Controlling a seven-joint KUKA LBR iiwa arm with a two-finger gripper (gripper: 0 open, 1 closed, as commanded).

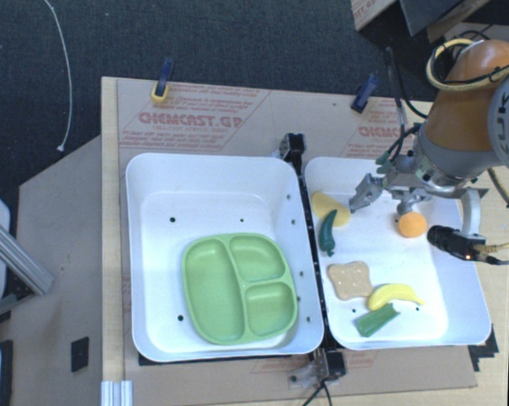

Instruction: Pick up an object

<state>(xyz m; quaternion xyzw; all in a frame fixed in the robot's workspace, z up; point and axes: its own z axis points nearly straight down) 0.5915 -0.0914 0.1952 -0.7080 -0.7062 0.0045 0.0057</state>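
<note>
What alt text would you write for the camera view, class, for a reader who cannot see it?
A grey and orange robot arm's gripper hovers over the right white bin, which holds an orange ball, banana, toast slice, and green pieces. The left white bin holds a green divided plate.

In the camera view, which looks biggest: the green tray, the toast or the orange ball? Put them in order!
1. Green tray, by far the biggest.
2. Toast.
3. Orange ball, the smallest.
</note>
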